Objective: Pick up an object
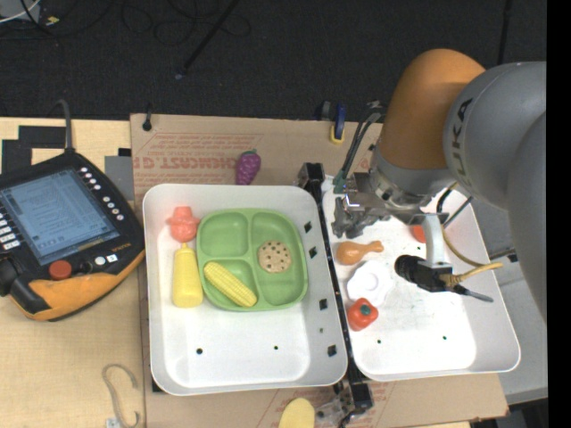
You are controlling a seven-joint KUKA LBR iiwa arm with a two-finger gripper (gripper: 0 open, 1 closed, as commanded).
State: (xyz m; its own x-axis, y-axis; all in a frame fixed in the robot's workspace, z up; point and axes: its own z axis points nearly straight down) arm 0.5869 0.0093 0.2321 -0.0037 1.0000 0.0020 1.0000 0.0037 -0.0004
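My gripper [346, 219] hangs over the far left corner of the right bin [464, 346], just above and behind an orange toy drumstick [358, 251]. Nothing shows held in it. A white round piece [366, 283] lies in front of the drumstick, and a red toy pepper [361, 314] sits nearer the front. A small red bit [417, 234] lies beside the wrist. The left bin [232, 355] holds a green divided plate [223, 239] with a cookie [274, 257] and a corn cob [230, 283], plus a yellow bottle [186, 276] and a pink toy [182, 224].
A teach pendant [62, 230] rests on the bench at the left. A purple grape bunch [248, 166] lies behind the left bin, and a yellow object [297, 413] in front of the bins. The arm's bulk [473, 123] covers the right bin's far side.
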